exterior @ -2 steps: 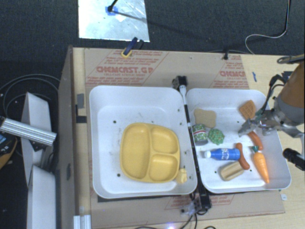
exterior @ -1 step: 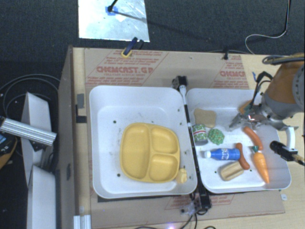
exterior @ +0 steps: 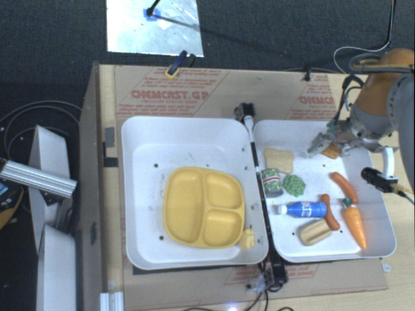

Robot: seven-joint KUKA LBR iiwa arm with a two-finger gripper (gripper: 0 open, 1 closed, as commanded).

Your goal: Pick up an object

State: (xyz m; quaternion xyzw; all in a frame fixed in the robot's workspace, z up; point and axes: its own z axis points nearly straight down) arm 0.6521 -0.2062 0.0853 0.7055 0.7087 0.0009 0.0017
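Two white bins sit side by side on the tabletop, and the claw [exterior: 327, 145], grip state unclear, hangs low at the right bin's [exterior: 382, 238] far edge over a small orange piece [exterior: 331, 151], nothing visibly lifted yet.

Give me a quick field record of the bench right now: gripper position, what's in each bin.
gripper: over the upper right of the right bin, beside a small orange piece; grip state unclear
left bin: yellow divided tray, small yellow item at its lower right corner
right bin: bread slice, green can, broccoli, blue bottle, carrot, two sausages, bread roll
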